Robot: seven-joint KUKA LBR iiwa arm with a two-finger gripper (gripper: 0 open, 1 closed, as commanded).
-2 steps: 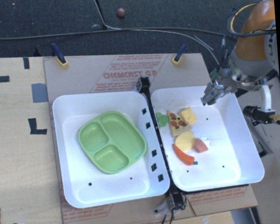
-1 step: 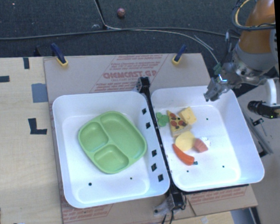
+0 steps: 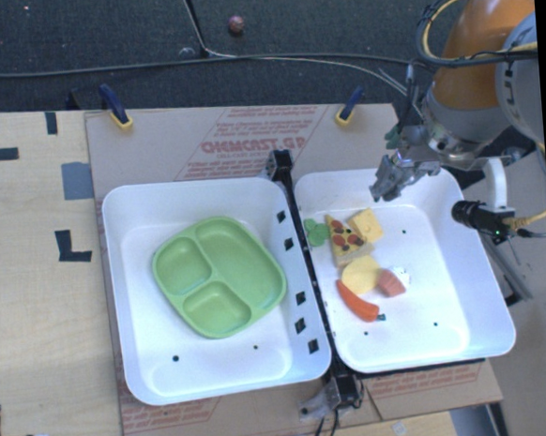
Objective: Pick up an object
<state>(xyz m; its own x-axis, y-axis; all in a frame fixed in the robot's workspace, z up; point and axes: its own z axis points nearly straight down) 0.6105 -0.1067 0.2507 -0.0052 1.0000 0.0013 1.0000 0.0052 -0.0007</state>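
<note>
Arm point(image 3: 485, 45): grey with an orange band, reaching in from the right, above the far right corner of the right bin.
Gripper point(image 3: 384, 187): hangs over the far edge of the right bin, just beyond the cheese wedge; whether it is apart or together cannot be told, and nothing shows in it.
Right bin point(image 3: 470, 324): white, shallow, holding 6 small toy foods clustered toward its left half.
Cheese wedge point(image 3: 367, 225): yellow, in the right bin, nearest the gripper.
Pizza slice point(image 3: 345, 239): touching the cheese wedge on its left.
Green piece point(image 3: 314, 231): left of the pizza slice, close to the right bin's left wall.
Yellow lump point(image 3: 359, 275): nearer the camera than the pizza slice.
Pink piece point(image 3: 392, 283): just right of the yellow lump.
Carrot point(image 3: 358, 302): orange, against the yellow lump's near side.
Left bin point(image 3: 139, 364): touches the right bin's left wall.
Green tray point(image 3: 219, 276): 3 compartments, lying in the left bin.
Bench point(image 3: 35, 306): pale wood, carrying the cardboard sheet point(image 3: 239, 140) under both bins.
</note>
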